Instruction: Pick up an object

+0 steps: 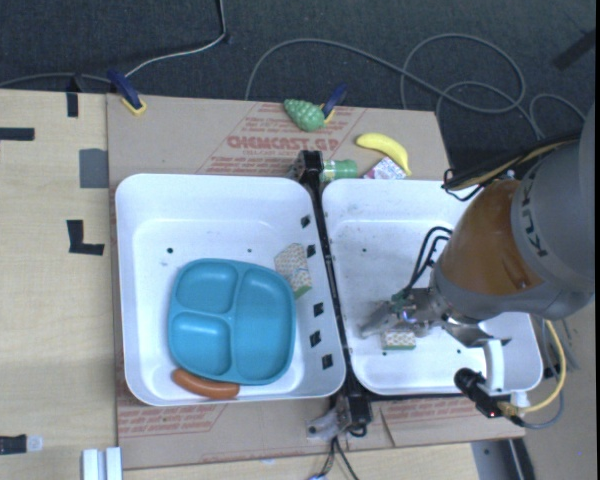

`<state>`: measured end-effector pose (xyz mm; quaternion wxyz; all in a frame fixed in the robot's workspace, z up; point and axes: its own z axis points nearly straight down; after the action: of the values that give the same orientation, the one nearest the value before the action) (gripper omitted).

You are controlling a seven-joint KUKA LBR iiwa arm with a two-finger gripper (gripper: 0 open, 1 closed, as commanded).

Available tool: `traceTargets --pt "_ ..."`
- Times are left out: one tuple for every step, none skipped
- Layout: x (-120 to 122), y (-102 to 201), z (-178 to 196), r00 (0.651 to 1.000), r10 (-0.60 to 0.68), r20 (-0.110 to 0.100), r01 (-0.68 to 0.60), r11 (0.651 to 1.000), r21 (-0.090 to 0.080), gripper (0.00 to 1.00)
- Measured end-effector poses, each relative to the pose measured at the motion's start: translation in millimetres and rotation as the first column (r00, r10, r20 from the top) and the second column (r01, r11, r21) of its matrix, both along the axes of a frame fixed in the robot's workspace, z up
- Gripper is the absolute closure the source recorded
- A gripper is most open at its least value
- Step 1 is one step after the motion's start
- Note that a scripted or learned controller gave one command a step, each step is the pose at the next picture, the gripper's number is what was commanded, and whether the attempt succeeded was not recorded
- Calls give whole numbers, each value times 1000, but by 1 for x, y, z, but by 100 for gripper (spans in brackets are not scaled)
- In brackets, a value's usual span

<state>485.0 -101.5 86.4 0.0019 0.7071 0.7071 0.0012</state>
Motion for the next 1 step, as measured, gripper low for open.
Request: traceTargets --pt "0 -1 9 1000 -1 -1 1 1000 -1 100"
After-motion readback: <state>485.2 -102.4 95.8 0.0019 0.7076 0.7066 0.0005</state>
